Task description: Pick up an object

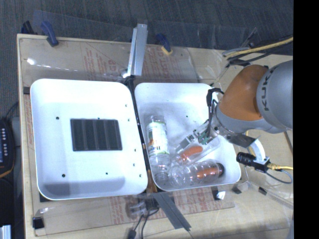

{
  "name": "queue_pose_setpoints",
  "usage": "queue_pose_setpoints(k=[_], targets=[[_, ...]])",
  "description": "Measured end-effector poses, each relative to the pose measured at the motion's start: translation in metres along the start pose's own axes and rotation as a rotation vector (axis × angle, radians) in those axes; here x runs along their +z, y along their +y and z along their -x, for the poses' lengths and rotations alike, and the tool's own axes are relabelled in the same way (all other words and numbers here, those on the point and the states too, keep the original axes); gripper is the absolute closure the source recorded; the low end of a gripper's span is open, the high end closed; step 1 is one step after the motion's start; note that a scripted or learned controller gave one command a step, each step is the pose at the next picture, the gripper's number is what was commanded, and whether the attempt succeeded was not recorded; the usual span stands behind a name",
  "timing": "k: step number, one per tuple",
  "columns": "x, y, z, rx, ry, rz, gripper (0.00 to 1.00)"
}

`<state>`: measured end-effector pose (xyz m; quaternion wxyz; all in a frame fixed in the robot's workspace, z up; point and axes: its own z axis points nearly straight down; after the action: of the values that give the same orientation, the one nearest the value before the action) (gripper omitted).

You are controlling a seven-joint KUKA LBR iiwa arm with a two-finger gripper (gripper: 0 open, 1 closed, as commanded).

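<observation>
The right bin [172,96] holds several clear plastic bottles. One with a white and green label [156,138] lies along the bin's left side. Another with orange content [192,152] lies slanted in the middle, and a third with an orange-brown band [205,172] lies along the front wall. My gripper [203,133] hangs low over the right part of this bin, right at the upper end of the slanted bottle. The wrist hides its fingers.
The left bin [50,113] has a dark ribbed rectangular panel [96,134] on its floor. A metal bar [137,49] stands at the back between the bins. Cables [254,49] run at the back right, and a black connector [251,160] sticks out beside the right bin.
</observation>
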<state>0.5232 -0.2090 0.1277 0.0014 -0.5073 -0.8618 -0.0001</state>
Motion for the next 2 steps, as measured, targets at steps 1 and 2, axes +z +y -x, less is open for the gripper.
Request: queue_pose_setpoints(k=[1,2], targets=[[0.033,-0.001,-0.004,0.003,-0.004,0.008,0.0],[0.023,-0.006,-0.005,0.012,-0.002,0.004,0.0]])
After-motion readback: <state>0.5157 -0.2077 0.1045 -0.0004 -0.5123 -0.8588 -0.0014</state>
